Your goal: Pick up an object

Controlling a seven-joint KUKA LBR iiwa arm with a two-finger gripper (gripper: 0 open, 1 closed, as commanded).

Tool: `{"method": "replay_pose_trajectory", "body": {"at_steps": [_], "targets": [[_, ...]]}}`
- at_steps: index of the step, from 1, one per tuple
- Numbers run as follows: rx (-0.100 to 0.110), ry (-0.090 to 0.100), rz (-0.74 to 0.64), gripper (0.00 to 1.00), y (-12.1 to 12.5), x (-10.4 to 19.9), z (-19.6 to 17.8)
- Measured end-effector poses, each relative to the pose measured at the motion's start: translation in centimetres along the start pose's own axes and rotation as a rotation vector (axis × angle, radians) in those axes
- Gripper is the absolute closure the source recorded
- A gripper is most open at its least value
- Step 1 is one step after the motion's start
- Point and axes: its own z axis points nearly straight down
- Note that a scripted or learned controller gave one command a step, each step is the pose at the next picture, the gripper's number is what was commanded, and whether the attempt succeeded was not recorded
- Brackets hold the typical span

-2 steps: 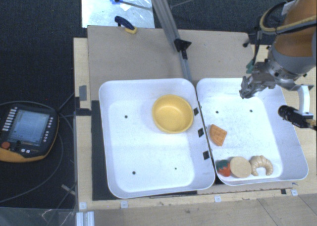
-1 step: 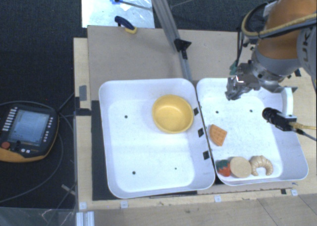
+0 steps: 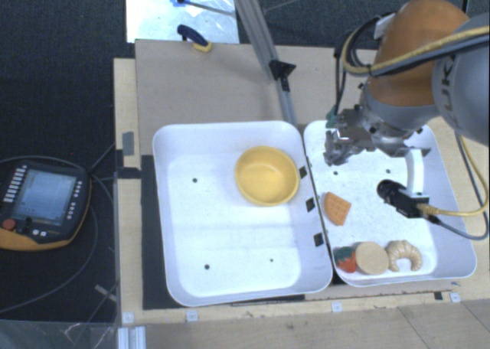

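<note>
My gripper [image 3: 334,154] hangs over the upper left part of the right bin [image 3: 444,210], with nothing visible in it. Below it, about a hand's width toward the front, an orange wedge-shaped piece [image 3: 337,208] lies on the bin floor. At the front of that bin lie a small red and green item [image 3: 346,259], a round tan biscuit [image 3: 371,258] and a pale croissant [image 3: 404,254], side by side. A yellow bowl [image 3: 266,175] sits upright in the upper right of the left bin [image 3: 199,263].
A black cylinder with a cable [image 3: 398,197] juts from the arm over the right bin's middle. A grey pole [image 3: 260,34] slants across the bench at the back. A teach pendant [image 3: 38,203] lies on the floor at far left.
</note>
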Motion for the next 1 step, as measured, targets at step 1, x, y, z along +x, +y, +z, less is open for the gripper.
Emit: {"method": "replay_pose_trajectory", "body": {"at_steps": [1], "targets": [[0.000,0.000,0.000,1.00,-0.65,5.13,-0.18]]}}
